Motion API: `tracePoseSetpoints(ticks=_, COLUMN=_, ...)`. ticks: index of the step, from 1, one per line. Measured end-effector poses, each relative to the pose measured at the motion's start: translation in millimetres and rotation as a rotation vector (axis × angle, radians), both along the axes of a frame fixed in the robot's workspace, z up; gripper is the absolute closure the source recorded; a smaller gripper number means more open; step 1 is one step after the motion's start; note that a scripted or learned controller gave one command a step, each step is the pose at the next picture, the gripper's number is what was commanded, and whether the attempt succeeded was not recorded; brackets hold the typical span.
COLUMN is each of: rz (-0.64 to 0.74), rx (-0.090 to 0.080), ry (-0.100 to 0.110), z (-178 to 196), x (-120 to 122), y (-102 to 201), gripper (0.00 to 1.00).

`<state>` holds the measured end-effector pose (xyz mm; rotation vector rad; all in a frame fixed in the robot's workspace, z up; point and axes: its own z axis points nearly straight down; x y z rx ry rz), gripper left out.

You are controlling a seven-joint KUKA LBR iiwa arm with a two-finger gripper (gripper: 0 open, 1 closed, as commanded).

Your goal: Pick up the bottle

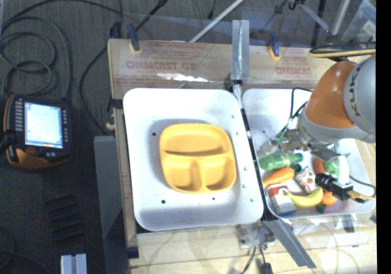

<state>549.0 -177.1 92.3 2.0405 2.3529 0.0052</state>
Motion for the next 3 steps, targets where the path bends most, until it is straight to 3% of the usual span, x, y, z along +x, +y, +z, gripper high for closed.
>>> tracePoseSetpoints(ticks=1, rz=0.002, rx=0.005, ry=0.002, z=8.8, x=0.6, y=2.5, gripper=1.00)
tracePoseSetpoints(ticks=2, rz=0.001, rx=0.002, ry=0.002, z=9.0, x=0.3, y=1.0, gripper=0.00)
tracePoseSetpoints(ticks=3, rz=-0.121, rx=0.011, ry=0.004, z=-0.9, x=-42.7, y=-23.6, gripper=0.00)
